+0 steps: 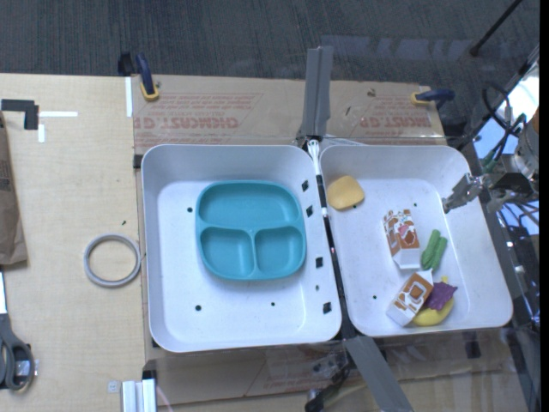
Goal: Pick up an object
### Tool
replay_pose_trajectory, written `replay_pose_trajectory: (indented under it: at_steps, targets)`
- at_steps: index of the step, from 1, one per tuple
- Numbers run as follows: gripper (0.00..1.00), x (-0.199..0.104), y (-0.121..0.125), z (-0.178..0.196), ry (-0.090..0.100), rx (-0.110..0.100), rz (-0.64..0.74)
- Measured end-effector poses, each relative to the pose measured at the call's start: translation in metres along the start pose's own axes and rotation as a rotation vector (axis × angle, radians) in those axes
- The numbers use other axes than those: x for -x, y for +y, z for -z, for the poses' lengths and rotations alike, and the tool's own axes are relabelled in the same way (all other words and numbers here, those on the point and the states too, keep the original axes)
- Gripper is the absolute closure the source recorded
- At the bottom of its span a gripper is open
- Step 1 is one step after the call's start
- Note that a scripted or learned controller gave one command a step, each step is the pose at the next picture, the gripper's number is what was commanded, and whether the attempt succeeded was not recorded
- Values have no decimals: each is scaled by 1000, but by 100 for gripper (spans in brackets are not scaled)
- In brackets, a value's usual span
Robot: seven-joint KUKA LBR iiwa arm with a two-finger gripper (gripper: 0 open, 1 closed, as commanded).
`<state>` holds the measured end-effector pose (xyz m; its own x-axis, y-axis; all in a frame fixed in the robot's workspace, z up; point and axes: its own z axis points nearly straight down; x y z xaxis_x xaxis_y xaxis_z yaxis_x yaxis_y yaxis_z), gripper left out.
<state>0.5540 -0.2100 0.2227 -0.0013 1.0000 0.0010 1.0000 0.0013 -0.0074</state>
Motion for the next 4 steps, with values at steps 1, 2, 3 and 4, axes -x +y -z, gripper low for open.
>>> replay_pose_trajectory:
  at_steps: [1,2,3,4]
  targets:
    - [0,-24,23,-37,0,-1,-378]
    - [0,-95,-16,-59,0,-2,-149]
    - [0,-82,9,-134,0,2,-134]
    - [0,-53,37,-134,-1,3,19]
